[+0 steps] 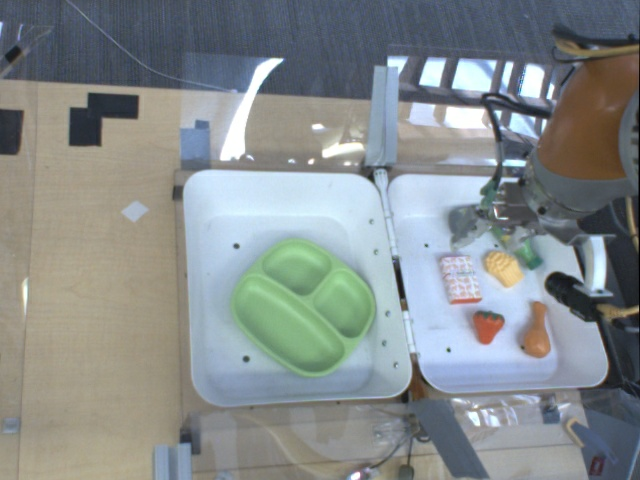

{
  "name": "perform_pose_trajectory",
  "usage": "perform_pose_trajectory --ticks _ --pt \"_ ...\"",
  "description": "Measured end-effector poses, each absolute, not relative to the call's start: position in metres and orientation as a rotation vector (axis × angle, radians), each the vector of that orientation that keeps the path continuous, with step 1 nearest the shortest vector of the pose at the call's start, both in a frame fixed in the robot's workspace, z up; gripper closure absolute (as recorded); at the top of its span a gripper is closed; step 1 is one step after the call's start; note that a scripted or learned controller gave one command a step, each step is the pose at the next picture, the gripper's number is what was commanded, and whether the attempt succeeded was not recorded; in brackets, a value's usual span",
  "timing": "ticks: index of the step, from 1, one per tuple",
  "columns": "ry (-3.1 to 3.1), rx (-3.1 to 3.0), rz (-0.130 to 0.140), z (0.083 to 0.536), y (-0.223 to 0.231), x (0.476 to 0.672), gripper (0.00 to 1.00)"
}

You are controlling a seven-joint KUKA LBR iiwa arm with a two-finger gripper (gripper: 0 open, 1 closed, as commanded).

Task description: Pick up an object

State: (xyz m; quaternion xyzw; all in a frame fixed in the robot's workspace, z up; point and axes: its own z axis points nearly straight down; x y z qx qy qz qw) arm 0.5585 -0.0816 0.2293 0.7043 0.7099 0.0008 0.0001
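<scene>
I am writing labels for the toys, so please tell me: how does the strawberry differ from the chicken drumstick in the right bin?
The strawberry is red with a green top; the drumstick is orange-brown with a paler bone end. The strawberry is short and rounded; the drumstick is longer and narrows toward its upper end. The strawberry lies nearer the bin's middle; the drumstick lies nearer its right wall. Both are small toy foods lying apart in the right bin.

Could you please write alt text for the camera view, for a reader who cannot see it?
A grey robot arm with an orange band reaches from the right over the right white bin, which holds a red-patterned box, yellow corn toy, red strawberry toy and orange drumstick toy. The left white bin holds a green divided plate.
</scene>
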Motion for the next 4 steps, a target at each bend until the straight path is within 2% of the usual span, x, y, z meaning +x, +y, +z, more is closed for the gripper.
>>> perform_pose_trajectory --ticks 1,2,3,4 --pt "2.226 2.219 0.001 0.111 -0.101 0.556 0.00" --pt "2.227 2.215 0.006 0.121 -0.100 0.558 1.00" --pt "2.227 2.215 0.006 0.121 -0.100 0.558 0.00" --pt "2.230 2.212 0.009 0.129 -0.098 0.561 1.00"
